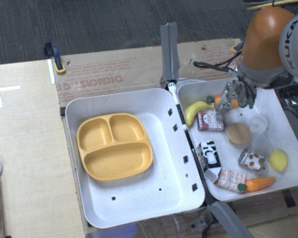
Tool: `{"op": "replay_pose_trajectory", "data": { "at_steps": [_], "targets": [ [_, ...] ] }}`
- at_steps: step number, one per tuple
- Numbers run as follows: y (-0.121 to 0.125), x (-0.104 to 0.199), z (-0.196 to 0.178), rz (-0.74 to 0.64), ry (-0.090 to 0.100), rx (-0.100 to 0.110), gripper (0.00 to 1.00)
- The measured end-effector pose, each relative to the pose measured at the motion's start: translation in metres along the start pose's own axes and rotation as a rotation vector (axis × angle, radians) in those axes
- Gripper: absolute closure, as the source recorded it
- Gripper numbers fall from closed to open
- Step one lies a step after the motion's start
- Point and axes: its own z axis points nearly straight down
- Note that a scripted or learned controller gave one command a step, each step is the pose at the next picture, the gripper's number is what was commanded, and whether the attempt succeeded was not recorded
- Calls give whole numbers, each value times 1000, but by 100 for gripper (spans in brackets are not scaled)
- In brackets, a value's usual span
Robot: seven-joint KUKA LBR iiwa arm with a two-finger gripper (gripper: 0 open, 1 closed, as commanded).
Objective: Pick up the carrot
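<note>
Carrot: lies on its side along the near edge of the right bin, orange body pointing right, green end touching a small printed packet. Untouched by me.

My claw: hangs over the far part of the same bin, well apart from the carrot. I cannot tell how it is set; something small and orange sits right at the tips, and I cannot say whether it is between them.

Neighbours in the right bin: banana at the far left; red carton just beside it; round tan object in the middle; black-and-white box by the left wall; patterned can just above the carrot; lemon near the carrot's tip.

Left bin: holds a yellow divided plate.

Handling note, my judgement: I should travel toward the near edge, turn so I close across the carrot's narrow width, and come down at mid-body, away from the packet. The bin wall sits close on the near side, so one tip needs room there. The can and lemon are near enough to be nudged.
</note>
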Motion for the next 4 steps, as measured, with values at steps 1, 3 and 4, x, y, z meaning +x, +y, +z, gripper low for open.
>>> {"op": "replay_pose_trajectory", "data": {
  "at_steps": [1, 3, 4],
  "targets": [
    [-63, 14, -51, -198, 11, 2, 0],
    [-67, -15, 6, -624, 11, -3, 0],
    [-59, -39, -48, -879, 7, -4, 0]
  ]
}}
